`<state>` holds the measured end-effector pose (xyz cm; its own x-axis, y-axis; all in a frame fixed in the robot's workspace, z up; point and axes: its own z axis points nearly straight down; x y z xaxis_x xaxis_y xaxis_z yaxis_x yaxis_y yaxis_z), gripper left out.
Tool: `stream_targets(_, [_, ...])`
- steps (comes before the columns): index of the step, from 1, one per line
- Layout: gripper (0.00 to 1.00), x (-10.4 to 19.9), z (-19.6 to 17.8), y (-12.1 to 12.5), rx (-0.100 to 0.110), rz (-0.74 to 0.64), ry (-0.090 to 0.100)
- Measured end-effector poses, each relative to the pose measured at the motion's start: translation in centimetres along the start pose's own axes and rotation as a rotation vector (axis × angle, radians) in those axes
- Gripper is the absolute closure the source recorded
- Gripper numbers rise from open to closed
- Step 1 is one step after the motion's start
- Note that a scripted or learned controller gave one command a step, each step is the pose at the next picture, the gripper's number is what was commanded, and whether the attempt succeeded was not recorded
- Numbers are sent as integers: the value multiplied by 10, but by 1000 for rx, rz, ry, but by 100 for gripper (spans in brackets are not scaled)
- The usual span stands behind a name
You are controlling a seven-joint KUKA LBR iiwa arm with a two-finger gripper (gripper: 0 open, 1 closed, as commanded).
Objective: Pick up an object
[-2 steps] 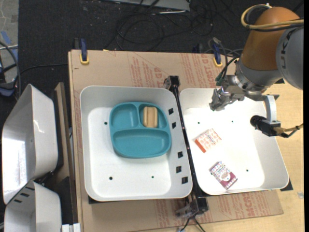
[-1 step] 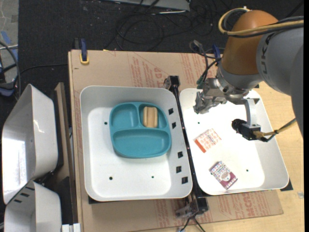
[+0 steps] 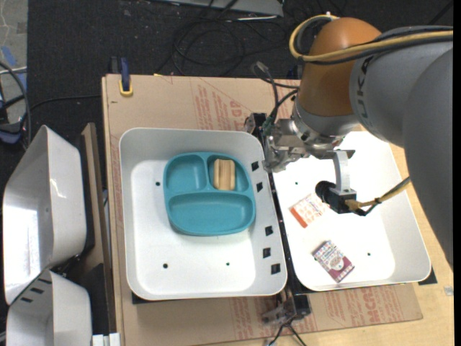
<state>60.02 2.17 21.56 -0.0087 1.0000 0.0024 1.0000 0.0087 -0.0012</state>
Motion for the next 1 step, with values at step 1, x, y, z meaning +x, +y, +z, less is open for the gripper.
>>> stream_targets(1, [100,55,6,-14,1,0,0])
